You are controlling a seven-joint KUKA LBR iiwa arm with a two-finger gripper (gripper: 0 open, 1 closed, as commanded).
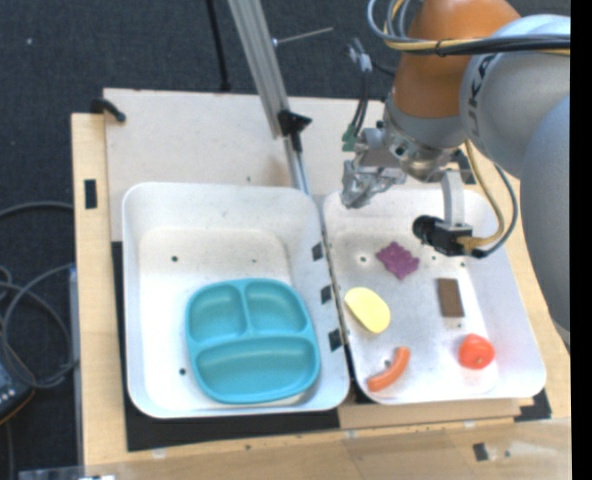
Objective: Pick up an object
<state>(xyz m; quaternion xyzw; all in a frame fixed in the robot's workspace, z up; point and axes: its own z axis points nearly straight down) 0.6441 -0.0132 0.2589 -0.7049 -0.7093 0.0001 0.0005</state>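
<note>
Hovering over the far left corner of the right bin (pixel 516 298), the gripper (pixel 361 190) hangs from the grey arm (pixel 516 88) with the orange band (pixel 446 43), which comes in from the right. Fingers point down toward the bin's back wall, near the divide between the two bins; whether they are apart or together cannot be told from this slanted camera view, and nothing is seen between them. All loose objects lie in the right bin, nearer the camera than the gripper. Purple lumpy piece (pixel 398 260) is closest, just toward the camera and a bit right of the gripper. Yellow oval object (pixel 368 310), lemon-like, sits further forward, near the bin's left wall. Orange curved piece (pixel 389 369), maybe a carrot or sausage, lies at the front edge. Small brown block (pixel 450 297) rests right of centre. Red-orange round object (pixel 476 351), tomato-like, sits at front right. None touch each other or the gripper. Left bin (pixel 156 228) holds a teal divided plate (pixel 251 340) with three compartments, set toward its front. Black cable (pixel 456 236) loops below the wrist above the right bin. Metal pole (pixel 261 53) rises behind the bins.
</note>
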